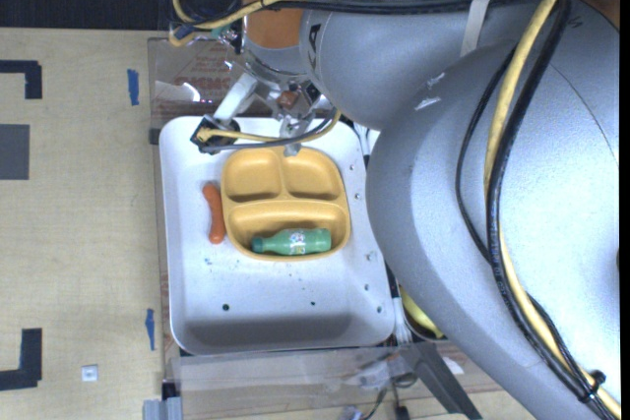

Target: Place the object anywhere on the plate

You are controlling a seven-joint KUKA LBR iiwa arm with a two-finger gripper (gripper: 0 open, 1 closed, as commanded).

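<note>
The bulky grey arm (pixel 492 162) loomed nearest. Its gripper (pixel 285 118) hovered at the yellow divided plastic plate's (pixel 285 174) far rim; its grip state couldn't be told. The small orange carrot-like toy (pixel 214 213) lay in the white bin (pixel 276 310), touching the plate's left edge; probably light, rigid, slick, best pinched mid-length.

arm (pixel 472 113) bulk covers white bin's (pixel 187 300) right edge and 2nd bin; gripper (pixel 258 118) finger state unclear; green bottle (pixel 291 242) label too small to read.

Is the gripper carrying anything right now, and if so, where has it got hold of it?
Nothing is held. The gripper hangs over the bin's far edge with nothing between its jaws. The green bottle lies in the yellow plate; the orange piece lies beside it.
</note>
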